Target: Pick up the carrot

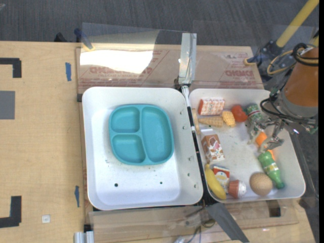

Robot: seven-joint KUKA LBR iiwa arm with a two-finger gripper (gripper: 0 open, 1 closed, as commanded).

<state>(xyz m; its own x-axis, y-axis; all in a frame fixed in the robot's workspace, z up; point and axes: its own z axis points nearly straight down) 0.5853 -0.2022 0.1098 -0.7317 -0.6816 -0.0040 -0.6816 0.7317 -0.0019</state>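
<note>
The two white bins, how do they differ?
The left bin holds one teal divided plate; the right bin holds many small toy foods, among them a banana. The gripper is over the right bin, not the left. Both are shallow and white.

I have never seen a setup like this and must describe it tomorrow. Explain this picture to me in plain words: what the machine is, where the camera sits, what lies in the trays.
This is one photo from a camera fixed above a bench, looking down at a slant. The machine is a robot arm, grey with an orange band, reaching in from the picture's right. Its gripper, a two-finger claw, is low over the right bin.

The left bin holds a teal divided plate. The right bin holds toy food: a small orange carrot right at the gripper, a green bottle, a brownish egg-shaped ball, a banana, a corn cob and a few small printed boxes.

The arm is meant to pick up the carrot. Whether the carrot is already gripped cannot be made out here.
</note>
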